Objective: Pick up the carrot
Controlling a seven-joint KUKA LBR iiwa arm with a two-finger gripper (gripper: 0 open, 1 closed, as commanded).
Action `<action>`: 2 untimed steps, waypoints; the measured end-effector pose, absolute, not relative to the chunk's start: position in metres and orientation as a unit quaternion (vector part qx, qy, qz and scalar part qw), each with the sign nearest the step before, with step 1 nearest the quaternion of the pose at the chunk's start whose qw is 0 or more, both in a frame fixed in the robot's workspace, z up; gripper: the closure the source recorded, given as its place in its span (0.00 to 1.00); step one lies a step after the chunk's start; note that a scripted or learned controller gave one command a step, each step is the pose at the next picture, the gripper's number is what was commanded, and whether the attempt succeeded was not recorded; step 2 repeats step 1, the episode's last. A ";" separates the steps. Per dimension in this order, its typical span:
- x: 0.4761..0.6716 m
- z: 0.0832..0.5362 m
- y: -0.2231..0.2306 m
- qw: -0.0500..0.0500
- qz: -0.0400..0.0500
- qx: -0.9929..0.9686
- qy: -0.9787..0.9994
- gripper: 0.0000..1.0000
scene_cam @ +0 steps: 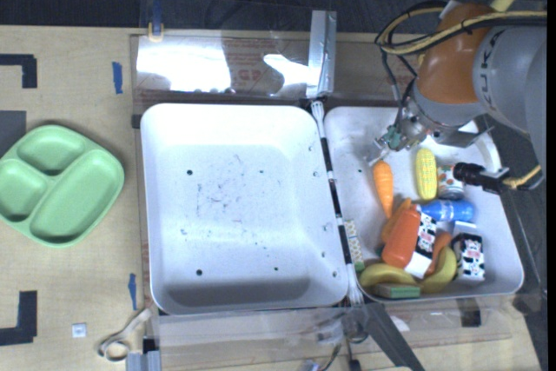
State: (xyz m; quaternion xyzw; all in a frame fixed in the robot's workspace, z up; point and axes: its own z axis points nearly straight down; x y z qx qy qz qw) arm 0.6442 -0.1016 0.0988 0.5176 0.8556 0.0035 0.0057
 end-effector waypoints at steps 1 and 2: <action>0.666 0.186 -0.073 0.002 0.001 0.602 0.799 1.00; 0.666 0.186 -0.073 0.002 0.001 0.602 0.799 1.00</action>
